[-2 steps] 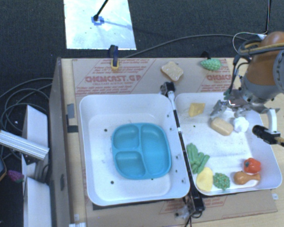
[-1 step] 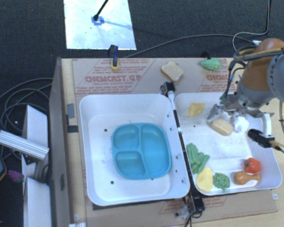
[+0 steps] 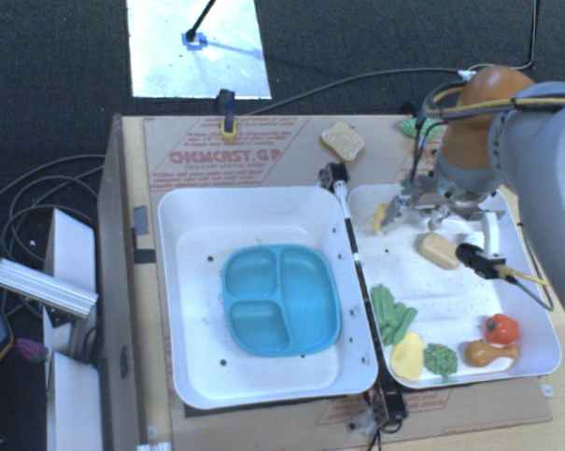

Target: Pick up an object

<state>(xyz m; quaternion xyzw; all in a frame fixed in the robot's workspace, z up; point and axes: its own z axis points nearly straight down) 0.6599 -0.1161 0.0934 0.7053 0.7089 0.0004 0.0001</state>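
My gripper [image 3: 409,207] hangs low over the far left part of the right bin [image 3: 532,256], at the end of the grey arm with its orange band. A small yellow piece [image 3: 379,217] lies just left of it, by the bin's left wall. A beige bread-like piece [image 3: 438,250] lies just below the gripper on the bin floor. Further toward the front lie green beans [image 3: 391,313], a yellow fruit [image 3: 408,355], a broccoli floret [image 3: 441,359], a brown pear-shaped piece [image 3: 482,353] and a red tomato [image 3: 500,328]. Nothing shows held in the gripper.
The left bin [image 3: 186,271] holds a blue divided plate [image 3: 280,299]. Outside the bins, on the cardboard behind, rest a tan bread slice [image 3: 342,141], a green item [image 3: 407,126] and a yellow-and-blue clamp [image 3: 227,115].
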